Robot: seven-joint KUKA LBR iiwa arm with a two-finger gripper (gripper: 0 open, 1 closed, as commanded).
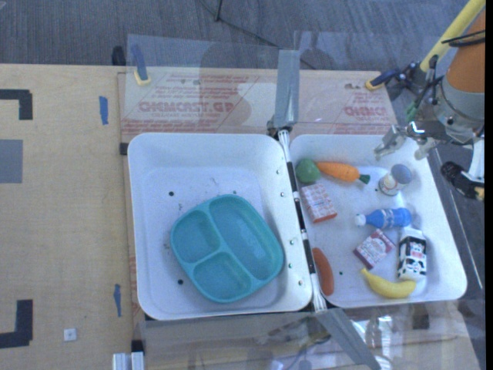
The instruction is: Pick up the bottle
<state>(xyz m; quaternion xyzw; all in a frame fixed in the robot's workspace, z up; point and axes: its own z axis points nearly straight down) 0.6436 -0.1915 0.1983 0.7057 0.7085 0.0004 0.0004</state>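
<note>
End effector (407, 139) over bin's (454, 230) far edge

Teal tray (227, 247) in left bin (146, 156); carrot (341, 172), banana (387, 286), possibly sausage (323, 270) right.

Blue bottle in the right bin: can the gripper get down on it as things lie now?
Probably yes. The bottle lies on its side with nothing on top; the red carton and milk carton sit close below it. The gripper is at the bin's far edge.

Position: camera was fixed above the bench (62, 206).
Direction: it faced down at a slant.
Coverage: both white bins (146, 160) were framed.
</note>
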